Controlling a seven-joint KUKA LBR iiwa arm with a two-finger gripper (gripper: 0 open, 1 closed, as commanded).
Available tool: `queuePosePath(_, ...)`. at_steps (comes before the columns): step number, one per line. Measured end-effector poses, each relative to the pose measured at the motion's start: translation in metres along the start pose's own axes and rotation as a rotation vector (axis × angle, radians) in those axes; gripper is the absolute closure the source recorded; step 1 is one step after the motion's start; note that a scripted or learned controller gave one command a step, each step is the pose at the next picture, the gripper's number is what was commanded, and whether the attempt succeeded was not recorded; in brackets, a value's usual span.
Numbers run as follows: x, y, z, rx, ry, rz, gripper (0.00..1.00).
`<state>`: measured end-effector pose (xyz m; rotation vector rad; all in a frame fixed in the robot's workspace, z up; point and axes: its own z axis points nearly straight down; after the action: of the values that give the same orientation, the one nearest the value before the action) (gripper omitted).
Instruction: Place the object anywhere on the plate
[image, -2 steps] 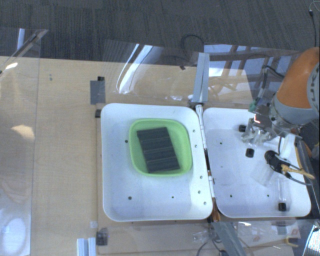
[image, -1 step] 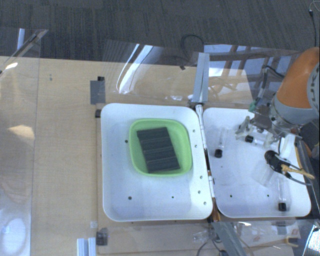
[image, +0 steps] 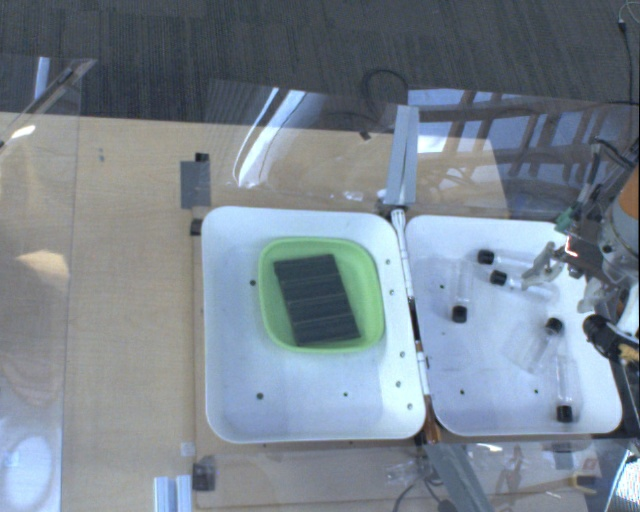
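i'm hanging in from the right side over the right bin (image: 600, 425), and my gripper (image: 556, 258) is sitting over the upper right part of it, just beside a clear tube with a black cap (image: 497, 280). honestly can't tell how the gripper is set, it's too small and blurry among the metal bits there. the things i'm working with are clear little vials with black caps (image: 459, 313), and they're lying scattered in that right bin: two up near the top, one by the left middle, one toward the right middle (image: 552, 326), and one down at the lower right corner (image: 564, 411). all of them are lying on the bin floor. the green plate (image: 272, 290) is sitting in the left bin (image: 230, 400), well apart from the vials, and it's carrying a dark ribbed rectangular block (image: 316, 299) lying at a slight tilt across its middle.
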<state>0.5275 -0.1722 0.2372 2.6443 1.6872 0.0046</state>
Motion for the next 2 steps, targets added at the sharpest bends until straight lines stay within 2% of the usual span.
queuePosePath(1,-0.039,-0.023,-0.062,-0.002,-0.001,0.06,0.0)
queuePosePath(2,-0.034,-0.028,0.098,0.006,0.001,-0.144,0.0)
